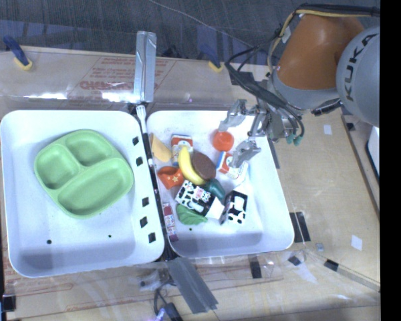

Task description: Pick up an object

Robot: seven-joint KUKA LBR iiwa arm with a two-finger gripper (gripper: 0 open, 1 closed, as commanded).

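The claw (239,134) hangs spread and ungripping at the right bin's (271,223) two o'clock, just beside an orange toy (222,140); the banana (189,166) lies mid-bin, at the claw's eight o'clock.

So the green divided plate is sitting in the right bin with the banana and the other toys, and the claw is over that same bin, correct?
Not quite. The camera view shows the green divided plate alone in the left bin, not the right one. The banana and the other toys do lie in the right bin, and the claw is over that bin.
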